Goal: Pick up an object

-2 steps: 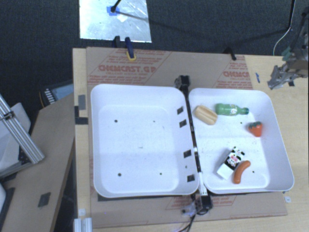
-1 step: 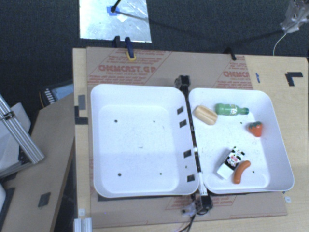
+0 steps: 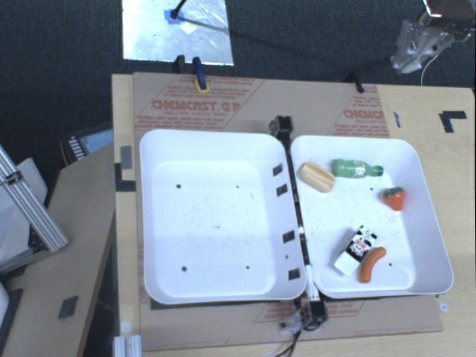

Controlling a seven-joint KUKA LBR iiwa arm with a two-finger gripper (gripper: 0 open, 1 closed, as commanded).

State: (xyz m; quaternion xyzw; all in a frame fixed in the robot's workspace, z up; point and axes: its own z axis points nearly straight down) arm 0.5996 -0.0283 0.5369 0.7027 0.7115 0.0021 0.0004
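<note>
The gripper (image 3: 418, 50) hangs above the bench's far right corner, away from both bins. The right bin (image 3: 428, 192) holds a bread roll (image 3: 316, 177), green bottle (image 3: 357, 169), strawberry (image 3: 394, 198), cow-print carton (image 3: 356, 250) and sausage (image 3: 371, 264). The board (image 3: 223, 99) under the bins reads "CHEMCAST".

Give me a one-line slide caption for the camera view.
End effector above the bench's far right corner; bread roll, green bottle, strawberry, milk carton and sausage in right bin.

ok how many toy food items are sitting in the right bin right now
5. A bread roll sits near the divider at the back, a green bottle beside it, a strawberry toward the right wall, and a small milk carton touching a sausage at the front. None look hidden.
</note>
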